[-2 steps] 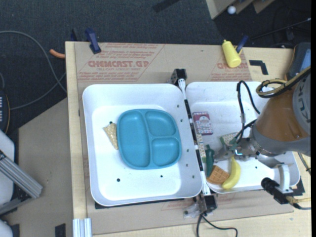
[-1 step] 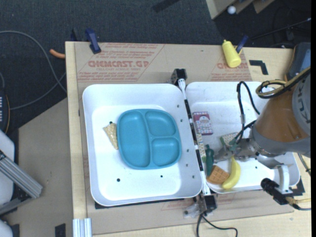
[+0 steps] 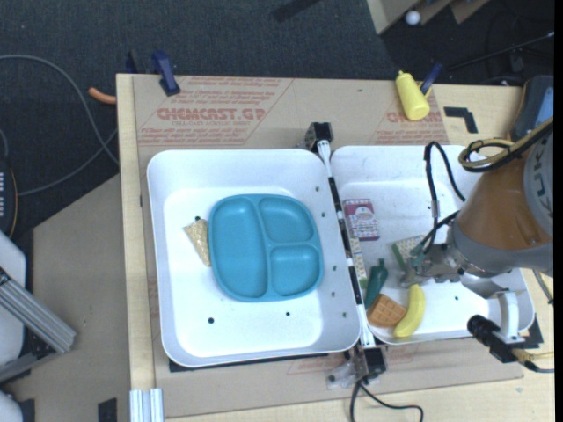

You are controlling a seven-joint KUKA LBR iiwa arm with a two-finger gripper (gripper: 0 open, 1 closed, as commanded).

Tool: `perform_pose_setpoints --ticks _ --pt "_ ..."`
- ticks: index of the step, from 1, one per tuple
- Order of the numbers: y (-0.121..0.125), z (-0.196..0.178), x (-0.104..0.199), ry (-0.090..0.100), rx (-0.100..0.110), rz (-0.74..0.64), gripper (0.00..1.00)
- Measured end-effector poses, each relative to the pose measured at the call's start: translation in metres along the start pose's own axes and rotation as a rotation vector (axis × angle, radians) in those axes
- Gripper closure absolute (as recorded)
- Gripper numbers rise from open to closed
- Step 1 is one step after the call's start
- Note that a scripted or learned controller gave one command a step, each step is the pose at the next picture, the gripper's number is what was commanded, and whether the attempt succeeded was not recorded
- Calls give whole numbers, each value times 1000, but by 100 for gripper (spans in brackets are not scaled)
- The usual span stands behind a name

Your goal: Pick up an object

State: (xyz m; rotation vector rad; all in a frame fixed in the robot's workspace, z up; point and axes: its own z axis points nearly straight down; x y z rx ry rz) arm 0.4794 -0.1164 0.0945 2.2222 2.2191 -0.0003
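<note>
Now the arm [image 3: 501, 209] reaches in from three o'clock and its end effector [image 3: 420, 266] hangs low over the right bin [image 3: 396, 170], among a small cluster of things. Whether it is open or closed cannot be told from this view; nothing is plainly caught in it.

Just below it, at about six o'clock, lies a yellow banana [image 3: 410, 313], curved and lying flat on the bin floor. Touching the banana at nine o'clock is an orange cracker [image 3: 385, 309], and above that a slim green tool [image 3: 376, 280] lies tilted. A pink packet [image 3: 361, 219] rests near the divider, at about eleven o'clock from the end effector.

The left bin [image 3: 176, 183] carries a blue divided plate [image 3: 264, 246] in its middle, with a tan wedge [image 3: 199, 238] tucked against the plate's nine o'clock edge. On the worktop [image 3: 211, 112] behind the bins a yellow bottle [image 3: 411, 96] lies at about one o'clock.

The banana looks like the nearest target. It is probably a light toy, firm and smooth-skinned, so it could slip or roll out of a pinch. My guess is that the best hold is across its thick middle, square to its length, not near the tapered ends. The cracker is thin and flat, hard to get under.
</note>
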Motion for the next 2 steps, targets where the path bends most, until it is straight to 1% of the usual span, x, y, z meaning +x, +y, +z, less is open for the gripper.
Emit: perform_pose_setpoints --ticks 1,2 --pt "1 -100 8 0 -2 -2 100" --pt "0 -99 8 0 0 -2 0"
